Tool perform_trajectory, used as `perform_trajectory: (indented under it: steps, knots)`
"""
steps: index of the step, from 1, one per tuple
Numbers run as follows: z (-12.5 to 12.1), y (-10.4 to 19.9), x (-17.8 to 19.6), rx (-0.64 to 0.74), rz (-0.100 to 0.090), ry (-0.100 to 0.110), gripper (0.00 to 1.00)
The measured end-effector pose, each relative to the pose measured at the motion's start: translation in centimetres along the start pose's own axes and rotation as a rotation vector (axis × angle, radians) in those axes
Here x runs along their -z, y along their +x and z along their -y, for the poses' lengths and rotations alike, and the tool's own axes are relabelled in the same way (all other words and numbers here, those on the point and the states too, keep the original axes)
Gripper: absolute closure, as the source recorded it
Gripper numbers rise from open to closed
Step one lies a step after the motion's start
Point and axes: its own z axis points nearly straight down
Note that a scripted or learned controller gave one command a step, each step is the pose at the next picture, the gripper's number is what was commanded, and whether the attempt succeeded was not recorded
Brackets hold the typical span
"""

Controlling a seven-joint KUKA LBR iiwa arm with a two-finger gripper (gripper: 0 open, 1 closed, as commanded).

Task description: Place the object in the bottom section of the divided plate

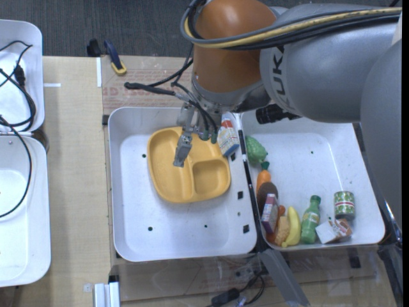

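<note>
Orange-banded arm (233, 37) sat nearest the lens. Its gripper (190, 139) hung over the upper part of the divided plate (192, 184); grip state couldn't be told. Plate was yellow, rounded, sectioned, in the left bin (128, 222). White packet (228, 138), blue-red label, stood just beside the gripper.

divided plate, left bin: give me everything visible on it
The divided plate is yellow, plastic-looking, a rounded rectangle with raised ridges splitting it into compartments: one long section along its left side and two smaller ones on the right. It lies flat, right way up and turned slightly, on the floor of the left bin, in the upper middle. The gripper hangs over its upper part, hiding some of the top edge. Whether it touches the plate cannot be told. The visible compartments hold nothing.
</note>
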Motion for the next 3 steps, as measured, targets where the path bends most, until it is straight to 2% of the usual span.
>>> perform_trajectory:
  steps: [3]
  knots:
    - [0.0, 0.0, 0.0, 0.0, 0.0, 0.0, 0.0]
